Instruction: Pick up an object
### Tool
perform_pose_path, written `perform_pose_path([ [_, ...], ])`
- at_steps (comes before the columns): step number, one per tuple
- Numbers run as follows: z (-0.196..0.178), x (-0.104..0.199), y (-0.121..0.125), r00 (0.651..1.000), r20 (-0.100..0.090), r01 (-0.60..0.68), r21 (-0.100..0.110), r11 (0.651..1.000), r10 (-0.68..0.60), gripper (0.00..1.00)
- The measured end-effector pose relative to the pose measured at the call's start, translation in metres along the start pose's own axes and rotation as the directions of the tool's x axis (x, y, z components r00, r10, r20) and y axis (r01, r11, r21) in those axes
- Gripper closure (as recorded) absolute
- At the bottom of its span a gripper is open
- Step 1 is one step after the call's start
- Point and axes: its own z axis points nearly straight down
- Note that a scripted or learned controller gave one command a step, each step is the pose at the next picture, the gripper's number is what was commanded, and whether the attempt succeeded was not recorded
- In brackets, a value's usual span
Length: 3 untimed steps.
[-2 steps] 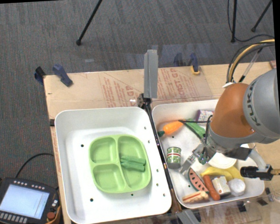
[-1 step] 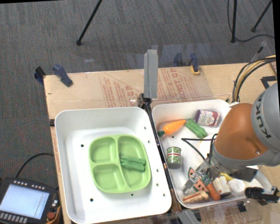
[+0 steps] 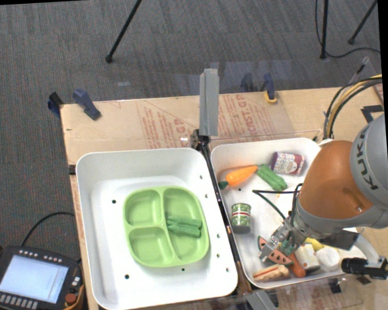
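Fingers (image 3: 274, 247) of the gripper (image 3: 277, 248) are sitting low in the right bin (image 3: 260, 150), pointing toward the near left corner; whether they are spread or closed on anything is not possible to tell, because small items are crowding around the tips. Touching or just below the fingers, a pizza-slice toy (image 3: 271, 271) is lying flat. Just to their right, a yellow piece (image 3: 313, 244) and white pieces (image 3: 327, 259) are clustering. Up and left of the fingers, a small green can (image 3: 241, 217) is standing. Farther beyond, a toy carrot (image 3: 238, 176), a green block (image 3: 271, 177) and a purple packet (image 3: 286, 162) are resting. Well to the left, a green divided plate (image 3: 147, 240) is lying in the left bin (image 3: 97, 191).
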Motion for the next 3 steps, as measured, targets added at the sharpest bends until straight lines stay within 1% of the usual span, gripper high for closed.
perform_pose_path([
  [1,-0.118,0.056,0.062,0.993,0.008,-0.115,-0.012,0.993,0.115,1.00],
  [2,-0.121,0.055,0.059,0.993,0.004,-0.116,0.003,0.993,0.116,1.00],
  [3,-0.179,0.060,0.086,0.907,0.006,-0.421,-0.006,0.907,0.421,1.00],
])
